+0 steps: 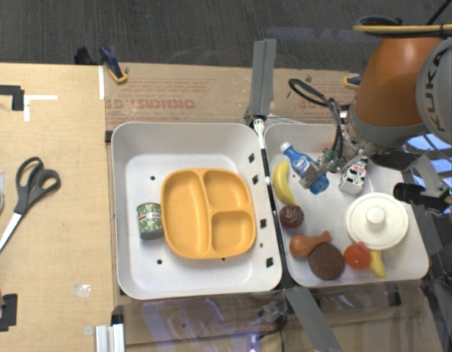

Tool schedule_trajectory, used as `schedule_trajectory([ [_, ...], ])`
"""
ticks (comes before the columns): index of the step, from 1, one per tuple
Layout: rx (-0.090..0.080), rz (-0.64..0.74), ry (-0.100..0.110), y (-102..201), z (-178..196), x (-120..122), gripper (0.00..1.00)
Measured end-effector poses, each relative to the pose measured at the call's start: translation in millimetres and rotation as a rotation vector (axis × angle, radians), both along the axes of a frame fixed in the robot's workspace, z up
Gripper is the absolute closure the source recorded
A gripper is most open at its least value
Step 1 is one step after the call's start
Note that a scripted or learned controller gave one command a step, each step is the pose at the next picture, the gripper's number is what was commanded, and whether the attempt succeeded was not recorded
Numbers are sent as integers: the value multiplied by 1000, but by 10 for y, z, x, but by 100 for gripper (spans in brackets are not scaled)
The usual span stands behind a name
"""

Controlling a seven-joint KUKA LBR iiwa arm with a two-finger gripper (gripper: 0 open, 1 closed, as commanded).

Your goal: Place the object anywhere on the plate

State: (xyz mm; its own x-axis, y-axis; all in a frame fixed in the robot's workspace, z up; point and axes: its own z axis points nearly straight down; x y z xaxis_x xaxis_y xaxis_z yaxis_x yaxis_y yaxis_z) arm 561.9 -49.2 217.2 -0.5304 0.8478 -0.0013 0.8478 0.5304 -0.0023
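A yellow divided plate (pixel 208 213) lies in the left bin (pixel 130 270), with a small green can (pixel 149 220) beside its left edge. My gripper (pixel 332 160) hangs over the upper part of the right bin (pixel 409 270), under the grey and orange wrist (pixel 391 86). A blue bottle with a white cap (pixel 304 169) lies tilted just left of the gripper, its lower end right at it. I cannot make out whether the bottle is held. A yellow banana (pixel 282 183) lies left of the bottle.
The right bin also holds a brown muffin (pixel 290 215), a drumstick (pixel 308 243), a dark round cookie (pixel 326 261), a tomato (pixel 356 255), a white lidded pot (pixel 377 220) and a small white box (pixel 353 177). Scissors (pixel 26 189) lie on the bench at far left.
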Motion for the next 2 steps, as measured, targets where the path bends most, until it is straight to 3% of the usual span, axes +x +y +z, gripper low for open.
schedule_trajectory([
  [1,2,138,1,413,-218,-566,100],
  [2,2,359,0,1467,-262,-676,100],
])
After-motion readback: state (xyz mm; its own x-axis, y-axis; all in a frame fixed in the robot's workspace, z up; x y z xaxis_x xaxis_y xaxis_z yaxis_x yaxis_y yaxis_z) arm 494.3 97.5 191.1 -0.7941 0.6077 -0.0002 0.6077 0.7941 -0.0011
